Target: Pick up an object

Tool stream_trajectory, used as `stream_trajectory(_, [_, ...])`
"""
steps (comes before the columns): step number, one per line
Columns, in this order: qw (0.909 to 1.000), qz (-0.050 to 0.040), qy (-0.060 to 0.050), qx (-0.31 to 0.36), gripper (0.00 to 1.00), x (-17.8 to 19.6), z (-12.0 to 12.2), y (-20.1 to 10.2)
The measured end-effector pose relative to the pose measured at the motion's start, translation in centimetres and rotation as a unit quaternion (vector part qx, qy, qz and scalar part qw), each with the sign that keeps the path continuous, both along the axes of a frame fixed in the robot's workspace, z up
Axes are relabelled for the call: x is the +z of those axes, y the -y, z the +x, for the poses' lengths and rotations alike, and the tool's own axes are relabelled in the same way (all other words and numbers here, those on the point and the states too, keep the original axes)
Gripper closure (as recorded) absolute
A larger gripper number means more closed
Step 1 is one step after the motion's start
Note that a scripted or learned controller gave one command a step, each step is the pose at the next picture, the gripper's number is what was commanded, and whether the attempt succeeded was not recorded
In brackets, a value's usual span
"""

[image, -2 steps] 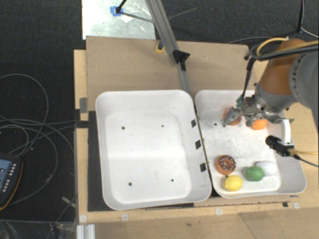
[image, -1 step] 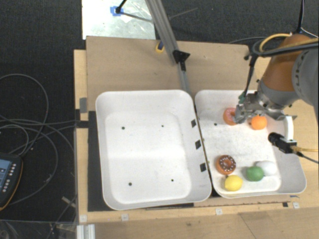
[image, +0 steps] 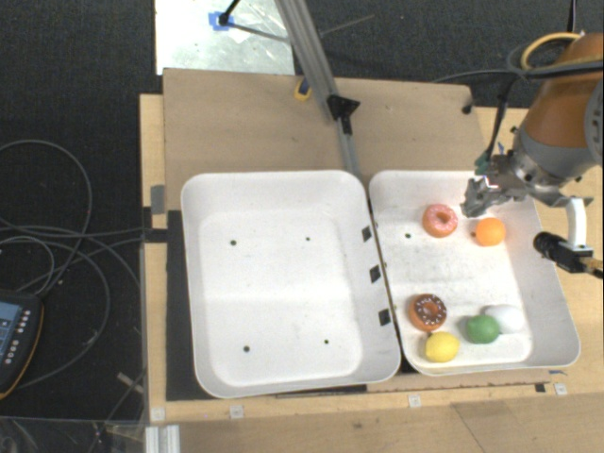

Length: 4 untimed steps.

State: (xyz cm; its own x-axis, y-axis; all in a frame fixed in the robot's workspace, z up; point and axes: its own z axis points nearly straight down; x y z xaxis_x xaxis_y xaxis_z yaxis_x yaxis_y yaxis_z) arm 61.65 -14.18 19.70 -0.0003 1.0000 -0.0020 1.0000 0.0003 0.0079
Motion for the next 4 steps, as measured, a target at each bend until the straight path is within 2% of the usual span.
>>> stream_trajectory(2, [1.0000,0.0003,-0.001,0.002,1.00,8.3,0.6,-0.4])
stream_trajectory(4, [1.0000,0.0021,-0.004,0.005,1.00,5.7,0.7,-11.7])
